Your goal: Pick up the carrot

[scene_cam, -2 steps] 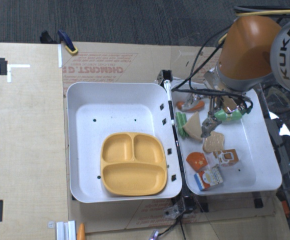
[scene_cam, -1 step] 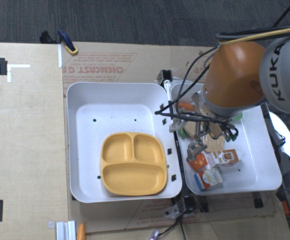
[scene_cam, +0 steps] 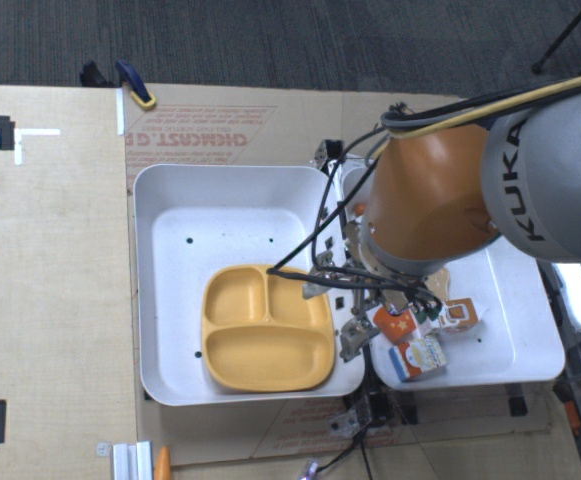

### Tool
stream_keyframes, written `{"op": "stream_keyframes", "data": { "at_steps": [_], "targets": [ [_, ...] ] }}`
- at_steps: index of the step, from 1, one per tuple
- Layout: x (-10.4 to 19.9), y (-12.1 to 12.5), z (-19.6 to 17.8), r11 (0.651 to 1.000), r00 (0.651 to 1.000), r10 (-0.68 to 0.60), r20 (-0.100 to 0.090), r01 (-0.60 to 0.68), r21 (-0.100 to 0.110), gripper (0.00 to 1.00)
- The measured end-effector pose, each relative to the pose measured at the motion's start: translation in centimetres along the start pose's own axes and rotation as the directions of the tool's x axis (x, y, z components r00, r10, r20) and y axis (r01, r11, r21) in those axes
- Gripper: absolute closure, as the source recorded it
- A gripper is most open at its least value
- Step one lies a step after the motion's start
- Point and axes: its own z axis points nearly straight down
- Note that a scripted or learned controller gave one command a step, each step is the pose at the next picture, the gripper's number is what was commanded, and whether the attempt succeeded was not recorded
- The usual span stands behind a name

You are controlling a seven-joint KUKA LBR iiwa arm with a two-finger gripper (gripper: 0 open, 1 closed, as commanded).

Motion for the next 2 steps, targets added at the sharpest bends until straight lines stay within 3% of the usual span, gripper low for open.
{"op": "stream_keyframes", "data": {
  "at_steps": [1, 2],
  "targets": [
    [-1.1, 2.4, 9.8, 0.993, 0.993, 0.121, 0.007, -0.121, 0.003, 0.00],
    [-2.2, 1.9, 8.5, 0.992, 0.991, 0.125, 0.049, -0.126, 0.009, 1.00]
  ]
}}
